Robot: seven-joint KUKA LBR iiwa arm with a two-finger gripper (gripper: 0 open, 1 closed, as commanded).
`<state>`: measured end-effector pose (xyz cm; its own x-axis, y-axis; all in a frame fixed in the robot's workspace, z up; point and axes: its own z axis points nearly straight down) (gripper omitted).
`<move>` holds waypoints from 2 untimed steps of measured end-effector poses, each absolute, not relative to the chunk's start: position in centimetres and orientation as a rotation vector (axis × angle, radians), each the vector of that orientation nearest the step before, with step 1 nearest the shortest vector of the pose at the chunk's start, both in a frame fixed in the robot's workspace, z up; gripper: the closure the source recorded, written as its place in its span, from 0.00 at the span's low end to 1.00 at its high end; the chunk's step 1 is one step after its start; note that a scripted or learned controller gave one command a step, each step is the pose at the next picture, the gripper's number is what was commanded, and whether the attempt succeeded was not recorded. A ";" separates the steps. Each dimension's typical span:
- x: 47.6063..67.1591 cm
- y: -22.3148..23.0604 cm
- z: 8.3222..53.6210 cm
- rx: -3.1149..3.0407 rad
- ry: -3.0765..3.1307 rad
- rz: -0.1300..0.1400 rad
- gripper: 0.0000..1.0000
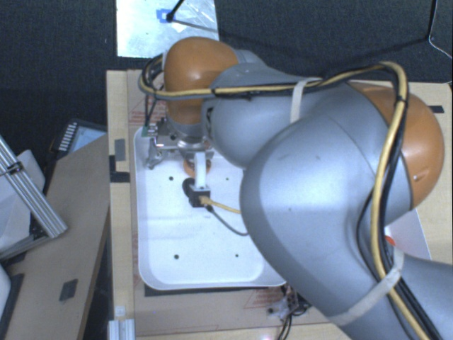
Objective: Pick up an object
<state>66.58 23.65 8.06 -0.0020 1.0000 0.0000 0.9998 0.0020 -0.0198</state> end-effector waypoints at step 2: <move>63.3 23.0 8.5 -2.211 -2.229 -0.001 0.00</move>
